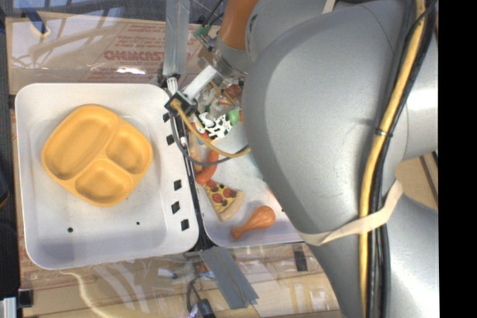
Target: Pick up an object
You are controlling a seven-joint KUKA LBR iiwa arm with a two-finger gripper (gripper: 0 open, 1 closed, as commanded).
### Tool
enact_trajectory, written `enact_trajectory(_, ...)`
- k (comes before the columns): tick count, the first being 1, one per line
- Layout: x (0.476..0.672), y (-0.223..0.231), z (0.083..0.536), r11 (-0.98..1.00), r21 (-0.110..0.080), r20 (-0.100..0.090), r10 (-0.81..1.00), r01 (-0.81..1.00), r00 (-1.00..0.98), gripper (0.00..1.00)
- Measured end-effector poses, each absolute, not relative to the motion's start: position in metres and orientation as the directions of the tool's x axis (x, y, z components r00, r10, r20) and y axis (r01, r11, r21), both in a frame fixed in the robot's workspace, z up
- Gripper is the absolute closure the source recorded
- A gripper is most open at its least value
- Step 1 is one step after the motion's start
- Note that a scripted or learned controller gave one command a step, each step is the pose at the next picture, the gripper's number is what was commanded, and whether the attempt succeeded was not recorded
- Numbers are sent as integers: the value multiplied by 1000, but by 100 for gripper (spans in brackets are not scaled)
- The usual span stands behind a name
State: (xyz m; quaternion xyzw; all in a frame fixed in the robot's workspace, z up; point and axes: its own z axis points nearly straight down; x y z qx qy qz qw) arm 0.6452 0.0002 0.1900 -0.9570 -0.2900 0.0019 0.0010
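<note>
Toys crowd the right bin (223,234): a black-and-white cow toy (215,127), pizza slice (223,199), drumstick (254,220). The gripper (195,97) hangs low over the cow toy, just up-left of it, mid-reach. Jaw state, can't tell. Next, settle around one toy and lift. Left bin (37,234) holds a yellow divided plate (97,154).

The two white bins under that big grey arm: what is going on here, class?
The grey arm reaches over the right bin, low among small toy foods. A pizza slice, a drumstick and a black-and-white spotted piece lie there. The left bin holds a yellow divided plate, untouched. Whether anything has been grasped cannot be told.
</note>
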Motion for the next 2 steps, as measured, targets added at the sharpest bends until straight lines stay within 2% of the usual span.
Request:
enact_trajectory(1,619,100,190,-899,-5,-6,438,438,899,100)
enact_trajectory(2,623,65,191,-971,-1,-2,239,239,971,100)
